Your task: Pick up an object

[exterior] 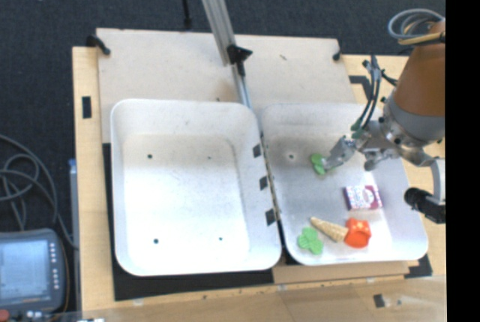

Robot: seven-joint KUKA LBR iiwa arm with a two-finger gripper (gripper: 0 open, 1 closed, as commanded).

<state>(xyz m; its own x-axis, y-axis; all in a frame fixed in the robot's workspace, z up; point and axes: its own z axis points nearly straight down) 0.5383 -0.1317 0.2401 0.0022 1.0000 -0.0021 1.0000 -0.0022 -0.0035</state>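
My gripper (339, 154) reaches in from the right over the middle of the right bin (300, 125), under the grey arm with its orange band (421, 88). A small green object (319, 164) lies right at the gripper's tip, touching it or very close. Whether it sits between the fingers I cannot tell. Nearer the bin's front lie a purple and white box (362, 197), a tan cone (326, 228), an orange-red piece (358, 233) and a green leaf-shaped piece (309, 241).
The left bin (127, 163) stands beside the right one, with a raised divider edge (266, 170) between them. A slanted metal pole (214, 5) rises from the bench behind the bins. Cables hang by the arm at the right.
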